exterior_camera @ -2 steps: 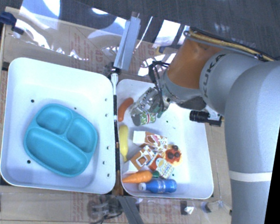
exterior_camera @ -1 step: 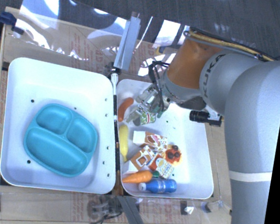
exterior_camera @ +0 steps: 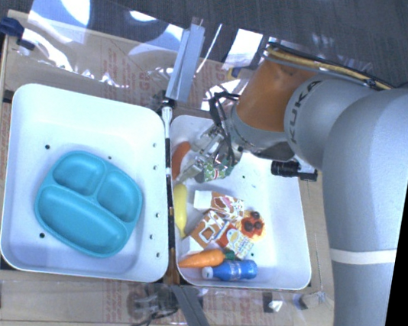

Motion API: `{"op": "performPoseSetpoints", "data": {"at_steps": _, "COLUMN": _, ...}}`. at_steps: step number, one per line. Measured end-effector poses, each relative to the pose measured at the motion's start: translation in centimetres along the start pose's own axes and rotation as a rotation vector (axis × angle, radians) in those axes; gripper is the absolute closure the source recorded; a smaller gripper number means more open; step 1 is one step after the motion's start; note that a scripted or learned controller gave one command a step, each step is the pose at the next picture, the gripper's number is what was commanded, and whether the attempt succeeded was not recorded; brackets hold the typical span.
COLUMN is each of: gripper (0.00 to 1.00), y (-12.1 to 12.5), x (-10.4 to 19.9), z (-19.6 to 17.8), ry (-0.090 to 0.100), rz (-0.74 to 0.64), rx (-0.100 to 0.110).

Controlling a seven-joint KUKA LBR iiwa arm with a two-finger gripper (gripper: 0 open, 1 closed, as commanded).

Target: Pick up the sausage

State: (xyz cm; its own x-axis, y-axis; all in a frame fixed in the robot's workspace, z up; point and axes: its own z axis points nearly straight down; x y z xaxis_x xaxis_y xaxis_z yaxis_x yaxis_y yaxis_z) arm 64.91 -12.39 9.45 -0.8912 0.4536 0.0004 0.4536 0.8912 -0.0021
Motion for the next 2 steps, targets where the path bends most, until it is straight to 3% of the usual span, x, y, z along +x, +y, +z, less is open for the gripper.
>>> {"op": "performPoseSetpoints", "data": {"at_steps": 1, "gripper": 1.00, "y": -0.10, "x": 0.01, "z": -1.04, "ry": 0.002, "rz": -0.003, "rx": 0.003}}
{"op": "performPoseSetpoints", "data": {"at_steps": 2, "gripper": 0.00, "y": -0.09, "x": 0.01, "z": -1.04, "ry": 0.002, "rz": -0.003, "rx": 0.004}}
